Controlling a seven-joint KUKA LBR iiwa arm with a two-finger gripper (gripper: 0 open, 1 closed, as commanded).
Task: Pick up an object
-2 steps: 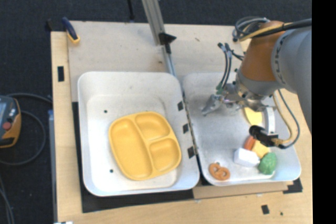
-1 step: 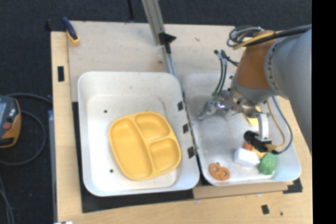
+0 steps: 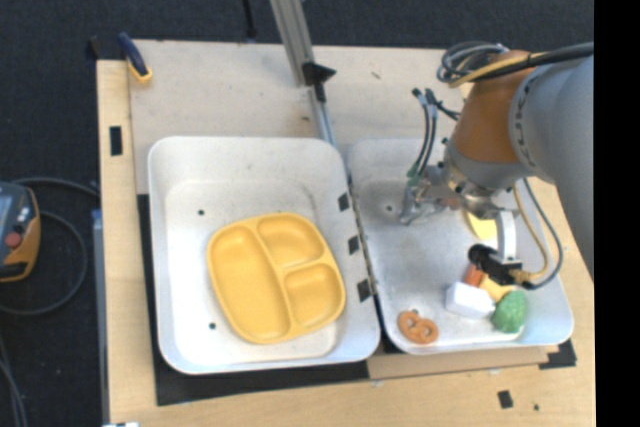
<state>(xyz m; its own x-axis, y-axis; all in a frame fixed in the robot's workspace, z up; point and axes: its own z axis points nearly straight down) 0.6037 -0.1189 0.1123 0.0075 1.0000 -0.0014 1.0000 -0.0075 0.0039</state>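
Note:
In the right bin [image 3: 400, 315] several small objects lie near the front right corner: a brown pretzel-shaped piece [image 3: 417, 326], a white block [image 3: 467, 299], a green lumpy object [image 3: 510, 311], and orange and yellow pieces [image 3: 483, 277] behind them. A pale yellow object [image 3: 485, 228] shows just under the arm's wrist. My gripper [image 3: 415, 203] hangs low over the middle of the right bin, left of and behind the cluster, with nothing seen between its fingers.
The left bin [image 3: 180, 335] holds a yellow divided tray [image 3: 275, 275]. A metal post [image 3: 290, 15] rises behind the bins. The arm's orange band and grey body [image 3: 510, 125] cover the right bin's back right part. Cables loop near the wrist.

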